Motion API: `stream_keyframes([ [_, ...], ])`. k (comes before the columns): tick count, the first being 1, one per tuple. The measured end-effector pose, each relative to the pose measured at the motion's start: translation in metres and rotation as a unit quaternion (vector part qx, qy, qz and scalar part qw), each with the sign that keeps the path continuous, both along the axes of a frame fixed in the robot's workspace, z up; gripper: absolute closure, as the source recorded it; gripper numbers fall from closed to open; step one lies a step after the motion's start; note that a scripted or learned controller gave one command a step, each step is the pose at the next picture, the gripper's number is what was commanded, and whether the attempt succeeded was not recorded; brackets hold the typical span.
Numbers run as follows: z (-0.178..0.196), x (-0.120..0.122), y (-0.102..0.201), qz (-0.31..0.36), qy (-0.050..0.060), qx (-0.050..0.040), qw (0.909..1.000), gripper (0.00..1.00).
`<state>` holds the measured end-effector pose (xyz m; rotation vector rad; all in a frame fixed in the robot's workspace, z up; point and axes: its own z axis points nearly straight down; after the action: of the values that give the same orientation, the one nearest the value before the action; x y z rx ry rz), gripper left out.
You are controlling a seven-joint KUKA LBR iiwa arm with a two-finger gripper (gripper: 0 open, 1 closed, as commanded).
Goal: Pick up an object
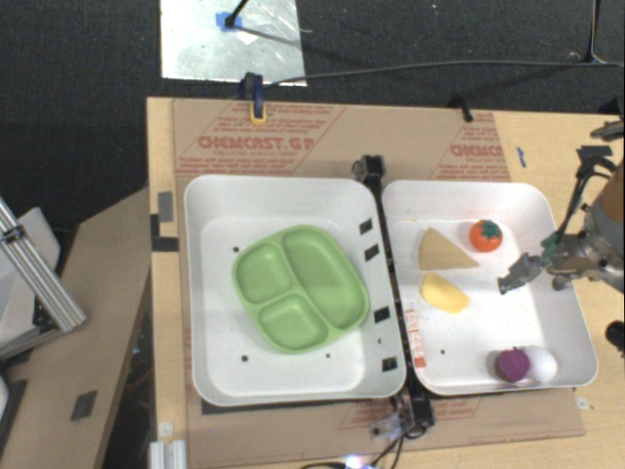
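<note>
In the right bin lie a small red tomato with a green top, a tan wedge, a yellow piece, and, at the near right corner, a purple item touching a white ball. My gripper reaches in from the right edge and hangs over the bin's right half. It is right of the yellow piece, below the tomato, and apart from every object. Nothing shows in its grasp.
A green divided plate sits in the left bin. A black divider with clips runs between the bins. Both bins rest on brown cardboard. A metal sheet lies beyond the bench.
</note>
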<state>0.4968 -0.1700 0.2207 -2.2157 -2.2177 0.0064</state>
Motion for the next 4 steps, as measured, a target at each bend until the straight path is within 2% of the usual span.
stream_keyframes([
  [1, 0.004, 0.002, 0.000, 0.001, -0.005, -0.0011, 1.0000, 0.00],
  [2, -0.056, 0.000, 0.007, 0.001, -0.002, -0.0002, 1.0000, 0.00],
  [3, -0.109, -0.001, -0.003, 0.000, -0.002, -0.0008, 1.0000, 0.00],
  [4, -0.137, 0.000, -0.003, 0.000, -0.004, -0.0007, 1.0000, 0.00],
])
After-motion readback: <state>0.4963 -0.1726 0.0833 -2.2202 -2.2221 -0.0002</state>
